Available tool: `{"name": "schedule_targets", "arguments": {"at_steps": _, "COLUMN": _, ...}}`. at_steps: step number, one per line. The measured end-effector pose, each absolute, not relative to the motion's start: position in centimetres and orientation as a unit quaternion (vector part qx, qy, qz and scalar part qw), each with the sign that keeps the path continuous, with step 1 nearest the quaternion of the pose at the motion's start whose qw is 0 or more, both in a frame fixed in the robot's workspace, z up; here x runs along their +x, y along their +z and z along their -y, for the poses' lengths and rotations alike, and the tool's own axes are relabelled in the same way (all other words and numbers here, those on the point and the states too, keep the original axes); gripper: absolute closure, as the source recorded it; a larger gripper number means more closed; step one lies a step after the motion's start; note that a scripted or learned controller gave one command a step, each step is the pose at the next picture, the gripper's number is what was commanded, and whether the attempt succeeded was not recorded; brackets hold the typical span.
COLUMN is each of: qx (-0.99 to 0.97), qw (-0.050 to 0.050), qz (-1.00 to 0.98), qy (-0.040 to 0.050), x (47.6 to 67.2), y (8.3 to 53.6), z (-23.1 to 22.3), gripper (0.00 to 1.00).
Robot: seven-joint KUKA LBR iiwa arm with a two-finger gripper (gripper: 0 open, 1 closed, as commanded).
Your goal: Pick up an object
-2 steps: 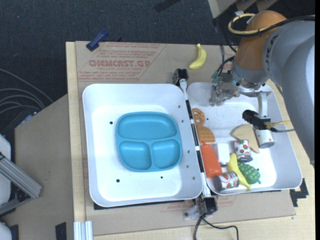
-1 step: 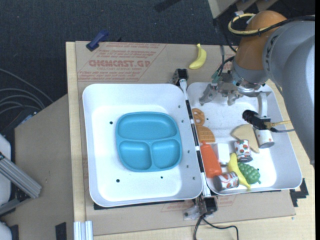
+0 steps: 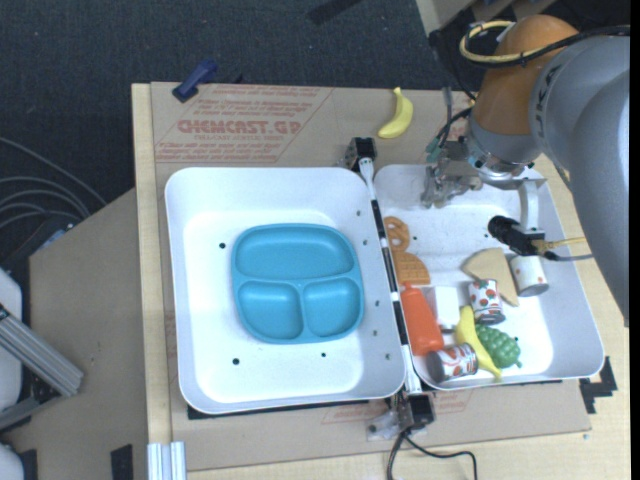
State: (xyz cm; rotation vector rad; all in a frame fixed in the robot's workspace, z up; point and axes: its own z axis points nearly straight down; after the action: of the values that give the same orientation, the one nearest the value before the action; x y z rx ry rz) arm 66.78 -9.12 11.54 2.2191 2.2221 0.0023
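Observation:
My gripper point(image 3: 446, 194) hangs over the far left corner of the right bin point(image 3: 570, 313), above bare white floor. Nothing shows in it. The objects lie nearer the front of that bin. A pretzel point(image 3: 396, 232) and a brown toast piece point(image 3: 410, 266) sit by the left wall, just in front of the gripper. A tan slice point(image 3: 486, 263) lies mid-bin. Further forward are an orange block point(image 3: 420, 320), a yellow banana point(image 3: 477, 338), a green bumpy item point(image 3: 503, 349) and two small red-and-white cans point(image 3: 486, 300) point(image 3: 458, 361).
The left bin point(image 3: 200, 228) holds a blue divided plate point(image 3: 297, 281). A second banana point(image 3: 397, 116) lies on the cardboard behind the bins, and a blue item point(image 3: 193, 81) sits at the bench's far left edge. Clips point(image 3: 360, 152) join the bins.

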Motion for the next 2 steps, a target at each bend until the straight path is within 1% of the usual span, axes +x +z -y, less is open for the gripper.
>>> {"name": "schedule_targets", "arguments": {"at_steps": 1, "qx": 0.707, "qw": 0.0, "qz": -0.708, "qy": 0.0006, "x": 66.8, "y": 11.5, "z": 9.1, "gripper": 0.0}}
{"name": "schedule_targets", "arguments": {"at_steps": 2, "qx": 0.707, "qw": -0.001, "qz": -0.707, "qy": -0.0011, "x": 66.2, "y": 8.4, "z": 11.1, "gripper": 0.0}}
